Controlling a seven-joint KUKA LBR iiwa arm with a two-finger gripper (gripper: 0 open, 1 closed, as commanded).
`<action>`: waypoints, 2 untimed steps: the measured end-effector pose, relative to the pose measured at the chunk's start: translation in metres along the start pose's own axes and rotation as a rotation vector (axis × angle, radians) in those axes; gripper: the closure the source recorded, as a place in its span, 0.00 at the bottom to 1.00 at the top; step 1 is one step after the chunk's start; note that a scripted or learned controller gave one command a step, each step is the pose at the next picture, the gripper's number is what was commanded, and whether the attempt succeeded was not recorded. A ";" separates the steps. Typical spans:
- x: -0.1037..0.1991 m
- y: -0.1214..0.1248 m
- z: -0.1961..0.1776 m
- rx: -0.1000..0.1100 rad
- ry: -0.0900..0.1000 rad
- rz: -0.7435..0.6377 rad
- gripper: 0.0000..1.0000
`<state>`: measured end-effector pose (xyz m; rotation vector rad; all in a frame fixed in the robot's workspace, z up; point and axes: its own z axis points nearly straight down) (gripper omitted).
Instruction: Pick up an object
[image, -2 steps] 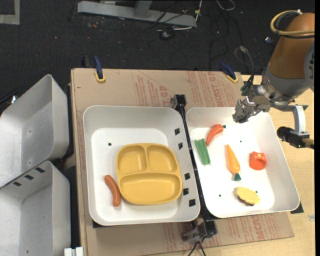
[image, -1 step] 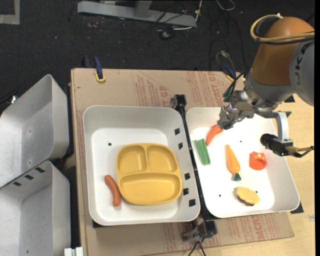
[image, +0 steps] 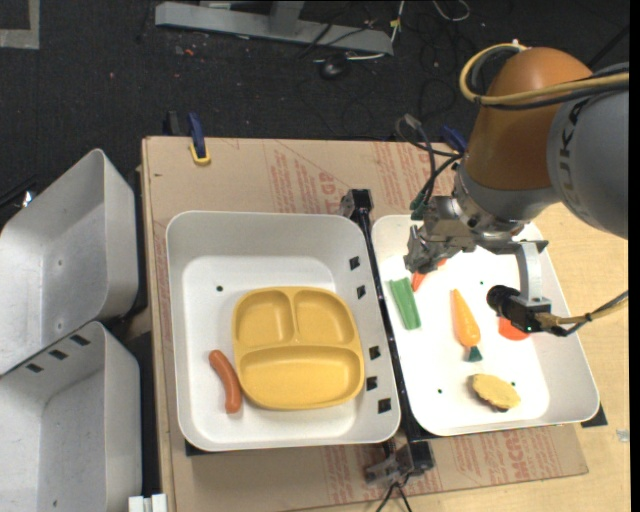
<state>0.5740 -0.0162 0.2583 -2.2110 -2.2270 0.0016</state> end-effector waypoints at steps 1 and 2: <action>0.048 -0.005 0.004 -0.001 0.000 -0.001 1.00; 0.099 -0.026 0.026 0.002 -0.001 -0.001 1.00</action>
